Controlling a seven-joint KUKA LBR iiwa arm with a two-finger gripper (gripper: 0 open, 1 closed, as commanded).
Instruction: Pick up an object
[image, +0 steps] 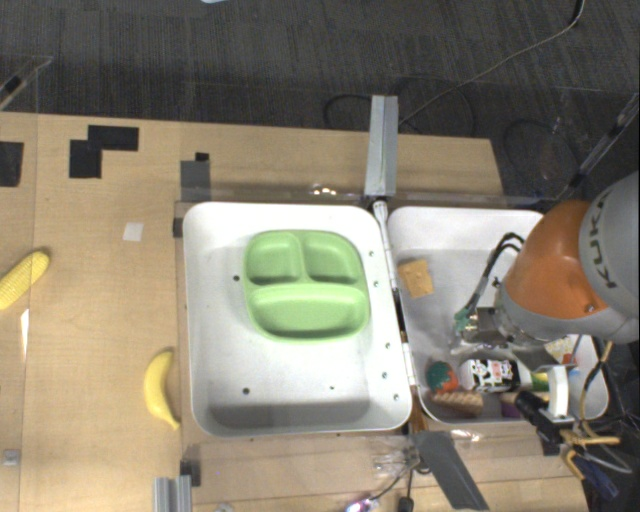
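Note:
My gripper (474, 335) hangs over the lower middle of the right bin (440, 232), under the arm's orange band. Directly below it lies a black-and-white patterned bottle (492, 375). A small teal and orange ball-like thing (439, 377) and a brown block (458, 402) lie to the bottle's left, near the bin's front wall. A tan square (416, 278) rests alone in the bin's upper left. A purple piece (512, 405) and a green-and-yellow stick (545, 380) sit on the right, partly hidden by the arm.
The left bin (215, 390) holds a green divided plate (304, 283). On the wooden bench to the left lie a banana (159, 388) and a yellow corn cob (22, 280). A metal bar (381, 150) stands behind the bins.

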